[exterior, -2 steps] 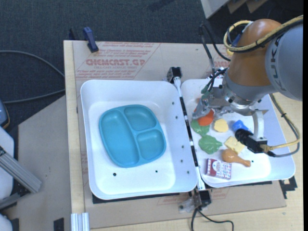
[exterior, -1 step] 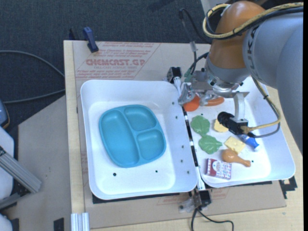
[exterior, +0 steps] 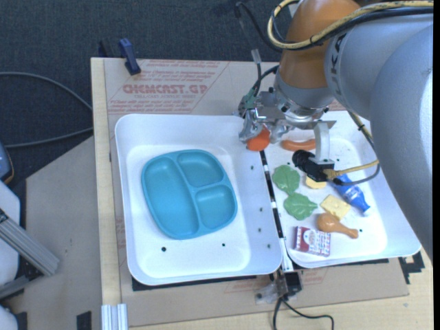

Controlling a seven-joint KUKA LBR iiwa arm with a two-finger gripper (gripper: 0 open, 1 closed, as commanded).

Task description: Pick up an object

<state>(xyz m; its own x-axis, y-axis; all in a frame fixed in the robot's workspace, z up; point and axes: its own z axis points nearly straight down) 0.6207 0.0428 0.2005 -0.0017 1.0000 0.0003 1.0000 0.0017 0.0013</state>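
Reaches in from the right, grey arm (exterior: 392, 60) sloping down to the orange band (exterior: 313, 40) above the wrist. Hangs the claw (exterior: 260, 130) low, pointing downward, metal fingers (exterior: 251, 119) closed on an orange object (exterior: 258, 141).

Illumination is even, diffuse and moderately bright, apparently from overhead. The left bin (exterior: 130, 184) and right bin (exterior: 385, 232) appear near-white but retain surface detail, with no clipped glare. A soft highlight lies on the orange band (exterior: 313, 26) of the arm. Shadows are faint and short-edged beneath the blue tray (exterior: 189, 192). Focus is slightly soft overall; print on the cardboard (exterior: 165, 84) remains partly legible. The surrounding floor (exterior: 55, 26) renders dark.
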